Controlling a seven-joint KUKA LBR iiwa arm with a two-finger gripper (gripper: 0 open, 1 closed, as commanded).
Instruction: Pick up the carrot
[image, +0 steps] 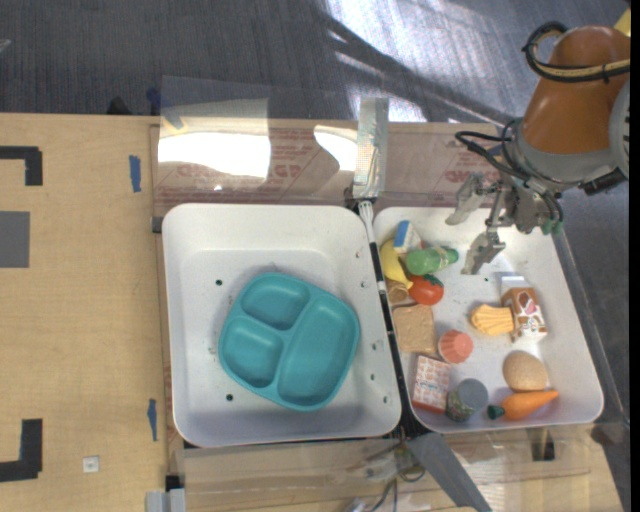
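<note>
Carrot (529, 403) at near right of right bin (580, 330), lying roughly left-right, green stub end toward left, orange tip toward right. Touching or just short of beige egg-shaped item (525, 371) directly behind it. Grey round piece (471, 392) just left of carrot's green end.

Gripper (485, 232) over far part of right bin, well apart from carrot. Fingers spread, nothing between them. Hanging from grey wrist under orange band (572, 105) at upper right.

Rest of right bin: yellow ridged item (492, 319) and small brown-and-white carton (524, 310) mid-bin, side by side. Pink cup-shaped piece (455, 346) left of centre. Along left wall, far to near: blue-white item (402, 235), banana (392, 265), green item (430, 260), red tomato-like piece (427, 291), tan square slab (414, 326), pink-patterned box (431, 383).

Left bin (190, 300): teal three-compartment tray (288, 340), rotated, sitting centre-near.

Bench side: cardboard-coloured surface (75, 300) left of bins with black corner markers and blue tape bits. Clear plastic sheeting (260, 150) behind both bins, glare on it.
</note>
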